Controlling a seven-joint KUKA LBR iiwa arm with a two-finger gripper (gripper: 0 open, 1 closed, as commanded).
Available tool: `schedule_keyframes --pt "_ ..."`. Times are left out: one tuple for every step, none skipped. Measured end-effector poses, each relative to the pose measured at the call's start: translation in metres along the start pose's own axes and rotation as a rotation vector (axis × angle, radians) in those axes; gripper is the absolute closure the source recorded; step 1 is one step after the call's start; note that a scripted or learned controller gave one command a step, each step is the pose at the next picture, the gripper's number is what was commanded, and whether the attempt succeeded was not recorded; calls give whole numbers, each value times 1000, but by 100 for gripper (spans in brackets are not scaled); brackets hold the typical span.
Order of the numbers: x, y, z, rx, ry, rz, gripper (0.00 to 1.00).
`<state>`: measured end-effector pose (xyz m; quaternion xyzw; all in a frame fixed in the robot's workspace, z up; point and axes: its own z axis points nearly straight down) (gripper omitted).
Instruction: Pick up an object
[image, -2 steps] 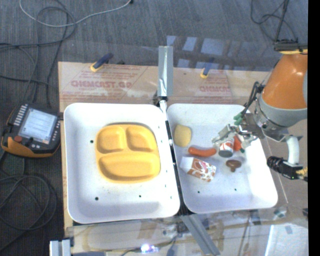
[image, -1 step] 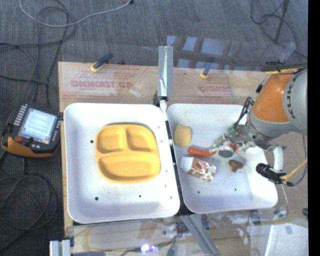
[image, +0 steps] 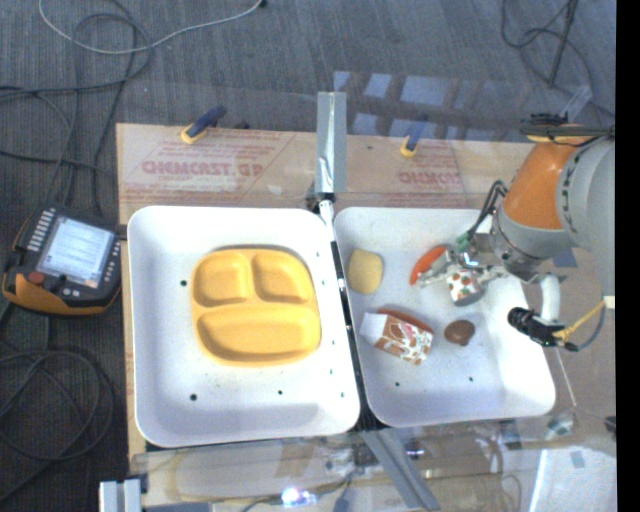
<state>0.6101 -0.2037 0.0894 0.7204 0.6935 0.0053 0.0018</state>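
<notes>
My gripper (image: 462, 272) hangs over the upper right part of the right bin (image: 520, 385), and whether its metal fingers are spread or closed I cannot tell from this slanted look down. A small red-orange piece (image: 431, 261), smooth and curved like a pepper, lies just beside its left edge; I cannot tell whether they touch. Left of that, near the bin's left wall, sits a pale yellow rounded lump (image: 365, 271) with a matte skin. Lower down in the middle of the bin rests a small carton (image: 402, 336), boxy, white with red-orange print, tilted on its side. Just to its right is a small brown object (image: 459, 332), round and dull. The left bin (image: 160, 400) holds a yellow plastic tray (image: 257, 305) with three moulded compartments and rounded corners. At the far left of the frame an orange-edged handheld pendant (image: 66, 262) with a lit screen lies on the dark carpet
</notes>
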Motion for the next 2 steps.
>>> schedule_keyframes --pt "-3 -1 -8 3 -4 1 100" --pt "71 10 -139 18 -7 51 100"
